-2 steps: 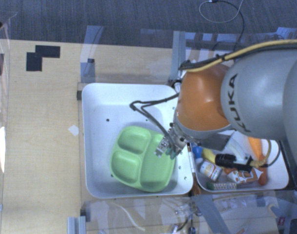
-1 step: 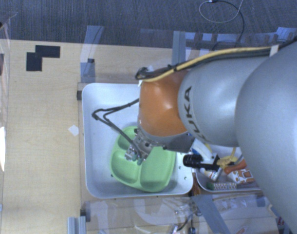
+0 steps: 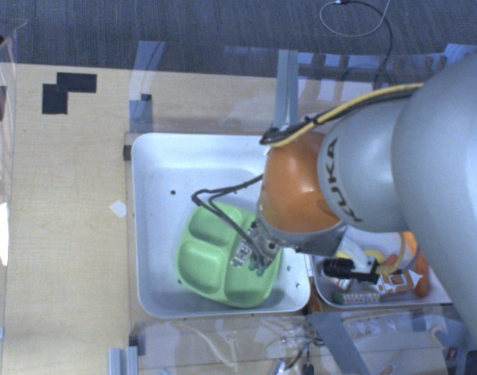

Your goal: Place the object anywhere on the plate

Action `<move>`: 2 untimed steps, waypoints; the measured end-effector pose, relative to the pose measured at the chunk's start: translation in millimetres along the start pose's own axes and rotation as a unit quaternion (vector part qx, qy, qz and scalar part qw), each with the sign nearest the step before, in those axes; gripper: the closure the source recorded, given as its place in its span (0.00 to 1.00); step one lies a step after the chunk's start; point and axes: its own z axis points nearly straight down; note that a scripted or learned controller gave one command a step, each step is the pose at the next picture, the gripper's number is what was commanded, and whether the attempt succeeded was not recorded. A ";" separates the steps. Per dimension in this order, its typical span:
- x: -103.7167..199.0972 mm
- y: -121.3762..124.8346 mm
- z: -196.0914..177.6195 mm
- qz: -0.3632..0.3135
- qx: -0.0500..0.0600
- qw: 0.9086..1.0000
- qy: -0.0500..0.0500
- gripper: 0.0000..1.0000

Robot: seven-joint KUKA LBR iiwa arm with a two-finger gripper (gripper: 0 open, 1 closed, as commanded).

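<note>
- Hovering over the green plate [image 3: 201,258], the hand [image 3: 252,256] sits at the lower centre of the frame, above the plate's right-hand part; plate and hand overlap here rather than lying apart
- Reaching in from the right, the arm [image 3: 434,178] with its orange band [image 3: 297,190] covers the hand's upper side; whether the hand is open or closed cannot be told, nor whether it has anything in its hold
- The plate lies in the lower half of the left bin [image 3: 148,201], skewed to the bin's walls; it has three hollows, one toward the upper left, one at the left, and one at the lower right
- The hand stands over the ridge between the hollows, nearest the lower-right one; judged from this, the relation that matters is straight up and down, since any sideways error small enough to stay inside the rim still meets the task
- The object to be placed cannot be picked out under the hand; an orange thing [image 3: 410,255] and other small items lie in the right bin [image 3: 320,289] at the lower right, partly under the arm, and any of them could be the one meant
- The desk [image 3: 66,209] stretches pale to the left, well clear of the hand
</note>
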 end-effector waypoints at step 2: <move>0.9 15.5 21.2 0.046 -0.007 0.999 -0.009 1.00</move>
